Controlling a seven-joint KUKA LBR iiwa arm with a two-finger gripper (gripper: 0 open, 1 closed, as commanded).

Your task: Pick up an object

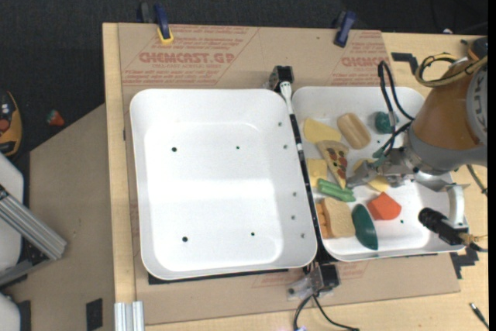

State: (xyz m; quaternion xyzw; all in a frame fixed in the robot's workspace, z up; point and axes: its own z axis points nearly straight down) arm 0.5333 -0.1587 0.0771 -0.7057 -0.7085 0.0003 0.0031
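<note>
The right bin holds a heap of small objects: a tan cylinder, a pale yellow wedge, a teal ball, a patterned brown piece, a light green stick, a dark green oval and an orange-red block. My gripper hangs low over the middle of the heap, between the tan cylinder and the orange-red block. Its fingers are dark and lost among the objects. The grey arm with its orange band comes in from the right.
The left bin lies beside the right one, joined by a black divider strip. Both rest on a cardboard sheet held by blue clamps. A black cable loops over the right bin's far corner.
</note>
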